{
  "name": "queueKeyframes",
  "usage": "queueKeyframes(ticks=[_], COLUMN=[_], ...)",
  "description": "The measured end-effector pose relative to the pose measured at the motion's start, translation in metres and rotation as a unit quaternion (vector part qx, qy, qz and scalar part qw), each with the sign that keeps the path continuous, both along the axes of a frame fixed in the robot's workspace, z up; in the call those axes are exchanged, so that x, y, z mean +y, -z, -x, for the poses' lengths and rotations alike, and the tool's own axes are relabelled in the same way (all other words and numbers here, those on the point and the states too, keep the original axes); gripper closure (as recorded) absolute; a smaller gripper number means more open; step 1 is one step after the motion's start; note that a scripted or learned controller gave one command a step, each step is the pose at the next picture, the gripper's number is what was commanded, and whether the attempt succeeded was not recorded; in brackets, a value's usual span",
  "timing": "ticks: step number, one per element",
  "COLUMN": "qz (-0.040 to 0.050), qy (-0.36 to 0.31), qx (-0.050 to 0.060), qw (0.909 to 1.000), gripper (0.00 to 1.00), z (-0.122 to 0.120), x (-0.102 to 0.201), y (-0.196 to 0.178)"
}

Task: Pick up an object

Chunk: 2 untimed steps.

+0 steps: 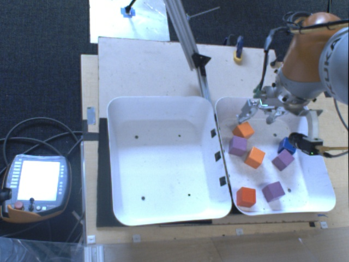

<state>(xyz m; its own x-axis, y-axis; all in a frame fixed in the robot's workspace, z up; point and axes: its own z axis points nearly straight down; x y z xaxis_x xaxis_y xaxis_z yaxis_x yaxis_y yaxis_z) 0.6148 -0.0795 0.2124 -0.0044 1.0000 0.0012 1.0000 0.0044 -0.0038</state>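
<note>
Just below the gripper point(262, 112), fingers spread, nothing held, an orange cube point(244, 130)

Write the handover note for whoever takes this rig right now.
Gripper: above the far end of the right bin, fingers spread open, nothing between them.
Blocks, all in the right bin: three orange blocks, three purple blocks, one blue block.
Done: nothing picked up.
Left: lower, close and lift; the nearest orange block looks the likely target.
</note>
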Motion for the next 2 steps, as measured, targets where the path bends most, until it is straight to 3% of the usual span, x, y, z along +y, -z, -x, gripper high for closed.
queueKeyframes(ticks=[1,2], qz=[0.0003,0.0003], qy=[0.000,0.001], qx=[-0.002,0.001], qw=[1.0000,1.0000], gripper=[0.00,0.00], z=[-0.001,0.008], x=[0.000,-0.001], y=[-0.003,0.056])
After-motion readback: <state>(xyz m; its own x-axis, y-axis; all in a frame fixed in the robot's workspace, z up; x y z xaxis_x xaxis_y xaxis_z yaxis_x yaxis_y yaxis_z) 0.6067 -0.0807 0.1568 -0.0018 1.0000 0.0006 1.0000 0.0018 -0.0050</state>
